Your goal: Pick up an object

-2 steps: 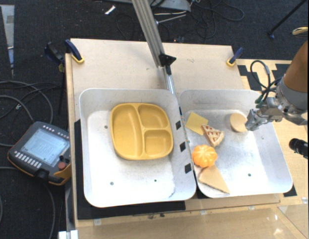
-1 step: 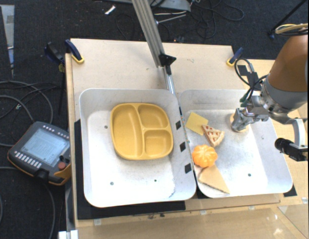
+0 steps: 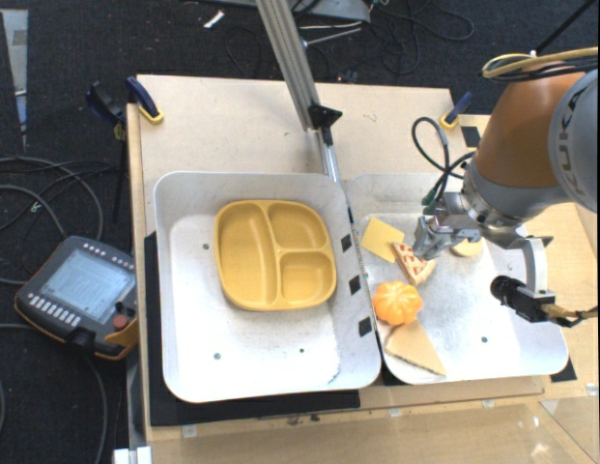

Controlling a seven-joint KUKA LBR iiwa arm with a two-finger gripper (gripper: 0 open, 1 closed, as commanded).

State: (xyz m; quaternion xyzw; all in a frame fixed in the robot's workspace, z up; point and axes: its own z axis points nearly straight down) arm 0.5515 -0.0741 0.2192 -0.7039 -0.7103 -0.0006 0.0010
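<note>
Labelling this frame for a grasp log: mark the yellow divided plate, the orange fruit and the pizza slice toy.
yellow divided plate (image 3: 243,249): camera view, floor of its large left compartment.
orange fruit (image 3: 397,303): camera view, middle of its top.
pizza slice toy (image 3: 413,260): camera view, its red-topped face.

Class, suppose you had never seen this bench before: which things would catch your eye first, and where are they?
The yellow divided plate sits in the middle of the left bin. The big grey arm with its orange band reaches in from the right, its gripper low over a pizza-slice toy in the right bin. An orange lies just below.
</note>
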